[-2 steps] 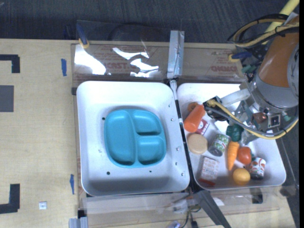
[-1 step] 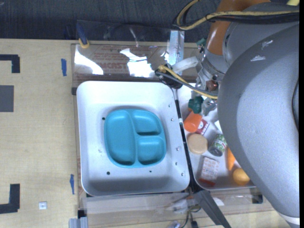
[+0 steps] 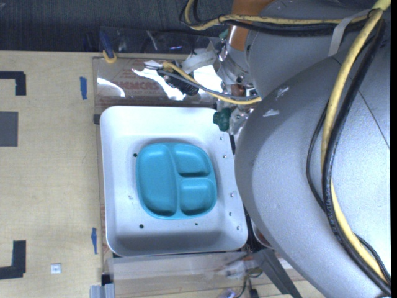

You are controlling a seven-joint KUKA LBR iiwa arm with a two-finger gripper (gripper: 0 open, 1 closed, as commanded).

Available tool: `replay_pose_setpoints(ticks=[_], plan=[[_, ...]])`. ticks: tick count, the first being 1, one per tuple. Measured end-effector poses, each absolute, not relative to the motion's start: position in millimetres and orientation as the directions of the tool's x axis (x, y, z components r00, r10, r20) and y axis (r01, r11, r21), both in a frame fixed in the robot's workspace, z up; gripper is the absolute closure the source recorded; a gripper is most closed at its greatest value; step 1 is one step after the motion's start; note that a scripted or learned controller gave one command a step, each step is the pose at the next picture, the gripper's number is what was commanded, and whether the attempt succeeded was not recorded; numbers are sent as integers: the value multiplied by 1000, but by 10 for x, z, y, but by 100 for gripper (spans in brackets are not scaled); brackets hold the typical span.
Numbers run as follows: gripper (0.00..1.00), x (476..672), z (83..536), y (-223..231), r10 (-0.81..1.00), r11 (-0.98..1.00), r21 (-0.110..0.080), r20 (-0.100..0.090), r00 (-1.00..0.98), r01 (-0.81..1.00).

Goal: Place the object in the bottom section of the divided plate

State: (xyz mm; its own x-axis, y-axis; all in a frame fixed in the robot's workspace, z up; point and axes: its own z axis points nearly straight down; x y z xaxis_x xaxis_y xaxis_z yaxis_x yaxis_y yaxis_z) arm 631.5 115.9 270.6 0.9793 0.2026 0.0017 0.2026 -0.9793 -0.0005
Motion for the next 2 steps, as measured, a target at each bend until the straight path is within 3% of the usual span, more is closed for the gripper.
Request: replay_pose_setpoints(ticks=[1, 2], plan=[[100, 6383, 2983, 1842, 210, -978, -1, 3, 978, 210], [100, 6446, 3868, 2048, 200, -980, -1, 7, 980, 200]])
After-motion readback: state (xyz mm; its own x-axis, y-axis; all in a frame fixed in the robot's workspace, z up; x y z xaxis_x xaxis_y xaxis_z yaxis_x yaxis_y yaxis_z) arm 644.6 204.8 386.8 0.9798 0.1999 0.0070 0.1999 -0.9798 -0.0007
